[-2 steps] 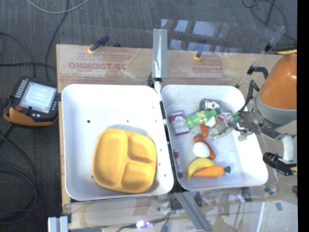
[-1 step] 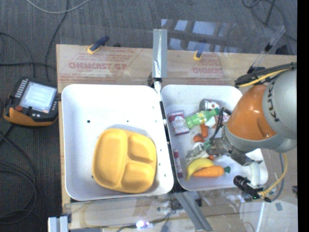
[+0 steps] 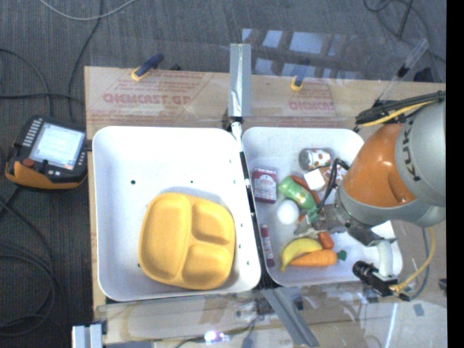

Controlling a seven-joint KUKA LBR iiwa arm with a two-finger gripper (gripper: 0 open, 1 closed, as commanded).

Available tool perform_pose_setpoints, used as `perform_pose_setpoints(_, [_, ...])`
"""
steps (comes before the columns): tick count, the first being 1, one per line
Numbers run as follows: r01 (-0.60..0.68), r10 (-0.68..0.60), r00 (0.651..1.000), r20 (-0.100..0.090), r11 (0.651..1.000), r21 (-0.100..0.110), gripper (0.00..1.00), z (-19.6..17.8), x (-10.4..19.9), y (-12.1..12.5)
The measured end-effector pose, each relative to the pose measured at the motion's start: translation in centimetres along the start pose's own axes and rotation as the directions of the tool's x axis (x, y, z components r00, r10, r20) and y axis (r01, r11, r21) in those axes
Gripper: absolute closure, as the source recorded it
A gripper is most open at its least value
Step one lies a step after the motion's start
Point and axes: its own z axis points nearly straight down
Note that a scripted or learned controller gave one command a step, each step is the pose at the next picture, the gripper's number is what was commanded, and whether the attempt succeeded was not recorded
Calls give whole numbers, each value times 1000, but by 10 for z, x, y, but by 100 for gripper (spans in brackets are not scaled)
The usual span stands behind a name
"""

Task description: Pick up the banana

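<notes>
We see our grey arm (image 3: pixel 428 151) reaching in from the right, its orange band bent low, with the gripper (image 3: pixel 317 227) pointing down and leftward.

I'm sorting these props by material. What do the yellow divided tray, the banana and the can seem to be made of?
The yellow tray looks like moulded plastic: matte, uniform colour, soft rounded compartments. The banana seems plastic or rubber toy food, smooth and evenly yellow, though a real one can't be ruled out. The can appears to be metal, with a shiny silvery end.
</notes>
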Motion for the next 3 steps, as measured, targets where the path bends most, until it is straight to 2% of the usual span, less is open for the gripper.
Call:
perform_pose_setpoints(1, [7,-7,1000,-5,1000,16,100,-2,3,2])
perform_pose_setpoints(2, [8,-8,1000,-5,1000,17,0,-2,3,2])
perform_pose_setpoints(3, [-1,1,1000,10,1000,-3,0,7,15,-1])
